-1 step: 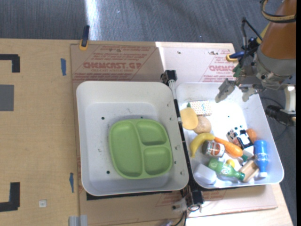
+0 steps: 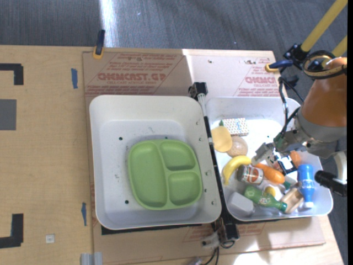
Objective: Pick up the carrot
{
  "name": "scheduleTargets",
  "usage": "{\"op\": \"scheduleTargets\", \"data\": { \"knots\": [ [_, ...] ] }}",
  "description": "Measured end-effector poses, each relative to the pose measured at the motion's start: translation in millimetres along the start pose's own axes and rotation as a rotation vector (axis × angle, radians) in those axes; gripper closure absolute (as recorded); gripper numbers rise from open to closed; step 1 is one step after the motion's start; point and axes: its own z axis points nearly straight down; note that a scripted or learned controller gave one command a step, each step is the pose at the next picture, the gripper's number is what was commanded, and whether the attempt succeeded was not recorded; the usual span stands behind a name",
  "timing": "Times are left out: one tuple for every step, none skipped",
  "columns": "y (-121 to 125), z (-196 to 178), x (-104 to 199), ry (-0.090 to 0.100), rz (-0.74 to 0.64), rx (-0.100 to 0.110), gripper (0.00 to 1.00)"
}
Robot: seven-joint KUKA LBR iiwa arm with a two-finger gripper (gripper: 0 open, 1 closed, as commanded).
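My tool (image 2: 274, 149) hangs over the right bin (image 2: 325, 206), near the bench's right edge; whether it grips I cannot tell. The carrot (image 2: 271, 173) lies just beneath, beside a banana (image 2: 234, 166).

— What do you see in the left bin (image 2: 105, 148)?

— A green tray (image 2: 164, 173) with three compartments; it lies flat, near the middle.

— And in the right bin (image 2: 259, 105)?

— Many things close together. A banana (image 2: 234, 167) is just beside a small can (image 2: 252, 175). A green bottle (image 2: 266, 198) lies on its side near the front, a blue bottle (image 2: 306, 182) is at the right, and a grey block (image 2: 240, 203) sits in the front corner.
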Motion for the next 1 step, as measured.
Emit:
{"op": "scheduleTargets", "data": {
  "knots": [
    [-10.9,25.6,3.6,-0.005,-0.02,-0.013,0.0]
  ]
}}
